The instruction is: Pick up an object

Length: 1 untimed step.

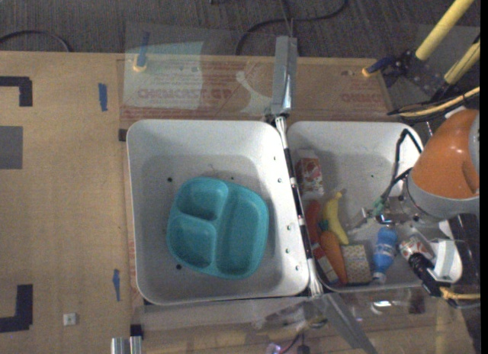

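Just beside the end effector (379, 209) lies a banana (335, 217).

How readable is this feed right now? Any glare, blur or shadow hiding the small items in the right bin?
Camera view: overall soft and low-resolution. The left bin is evenly lit, its teal tray clear. In the right bin, the banana and blue bottle are small and fuzzy-edged. Faint reflections streak the clear panel above. The arm's orange band looks blurred.
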Each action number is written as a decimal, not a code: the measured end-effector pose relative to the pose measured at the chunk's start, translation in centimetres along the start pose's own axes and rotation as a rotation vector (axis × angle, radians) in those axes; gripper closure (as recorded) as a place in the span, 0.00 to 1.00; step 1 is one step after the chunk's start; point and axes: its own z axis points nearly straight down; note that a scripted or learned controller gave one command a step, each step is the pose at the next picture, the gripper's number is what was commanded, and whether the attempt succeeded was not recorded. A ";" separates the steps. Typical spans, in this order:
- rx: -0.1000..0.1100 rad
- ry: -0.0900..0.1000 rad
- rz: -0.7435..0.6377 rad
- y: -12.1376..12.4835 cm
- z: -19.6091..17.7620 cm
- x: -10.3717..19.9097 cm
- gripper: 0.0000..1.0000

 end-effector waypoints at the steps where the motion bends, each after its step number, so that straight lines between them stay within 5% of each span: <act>1: -0.006 -0.006 0.007 0.1 -1.1 -0.4 1.00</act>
